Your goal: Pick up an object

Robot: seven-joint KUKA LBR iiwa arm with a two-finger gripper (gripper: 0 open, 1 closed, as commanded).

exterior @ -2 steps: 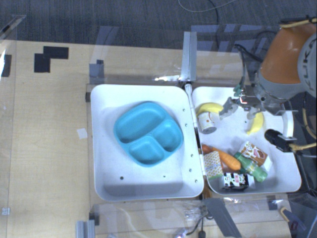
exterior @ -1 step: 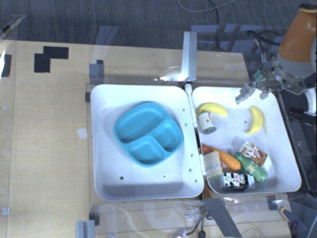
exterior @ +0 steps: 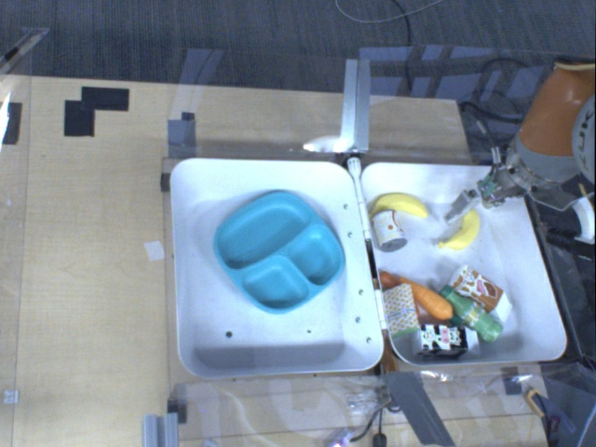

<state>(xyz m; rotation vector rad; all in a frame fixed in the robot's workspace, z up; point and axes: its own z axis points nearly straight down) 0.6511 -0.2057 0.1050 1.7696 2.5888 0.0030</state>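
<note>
My end effector (exterior: 463, 205) hangs in the upper part of the right bin (exterior: 545, 287), reached in from the right edge of the frame, its tip just above a banana (exterior: 462, 235) and apparently touching or nearly touching its upper end. I cannot tell whether it is spread or pressed together, and nothing shows clearly pinched in it. A second banana (exterior: 402, 204) lies to the left of it, beside a can (exterior: 388, 230) lying near the bin's left wall. Lower in the same bin sit a carrot (exterior: 431, 300), a patterned packet (exterior: 400, 307) touching its left side, a green bottle (exterior: 474, 311), a small carton (exterior: 479, 288) just above the bottle, and a black-and-white box (exterior: 440, 340) at the bottom. The left bin (exterior: 200, 343) holds a blue divided plate (exterior: 277, 250) near its centre. Both bins rest side by side on the desk (exterior: 84, 277).
</note>
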